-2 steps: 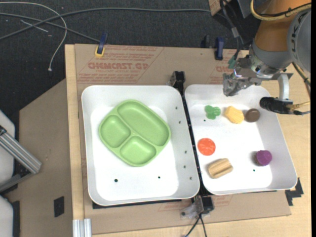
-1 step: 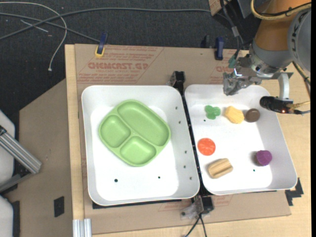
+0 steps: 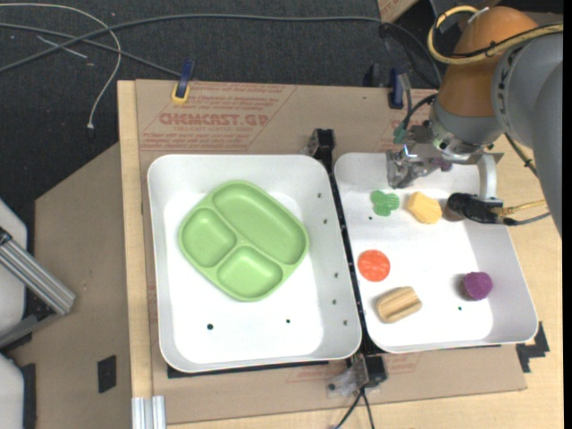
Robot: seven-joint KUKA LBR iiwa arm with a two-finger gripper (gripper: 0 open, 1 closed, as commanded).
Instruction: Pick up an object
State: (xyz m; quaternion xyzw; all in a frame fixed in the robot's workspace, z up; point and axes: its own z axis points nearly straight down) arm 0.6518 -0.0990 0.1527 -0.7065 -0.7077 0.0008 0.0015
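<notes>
You're hovering the tool (image 3: 399, 172) over the far left corner of the right-hand bin (image 3: 500, 324), and I can't tell whether it's parted or together from up here; nothing is showing in its grip. The nearest candidate is the small green piece (image 3: 384, 203), lying just beside the tool at about its 7 o'clock, on the bin floor. It's a lumpy little thing with no clear long axis, so approach angle isn't mattering much. The yellow piece (image 3: 425, 208) is sitting at about the tool's 5 o'clock, close too, and just beside the green one without touching it, as far as I can make out.

I'm judging the green piece as your pick: you'd be shifting a short way toward 7 o'clock and dropping. Mind the bin wall on that side. The orange disc (image 3: 374, 264), the tan block (image 3: 398, 304) and the purple ball (image 3: 476, 284) are lying well apart, nearer the front. The green divided plate (image 3: 243, 239) is resting in the left bin (image 3: 179, 329).
</notes>
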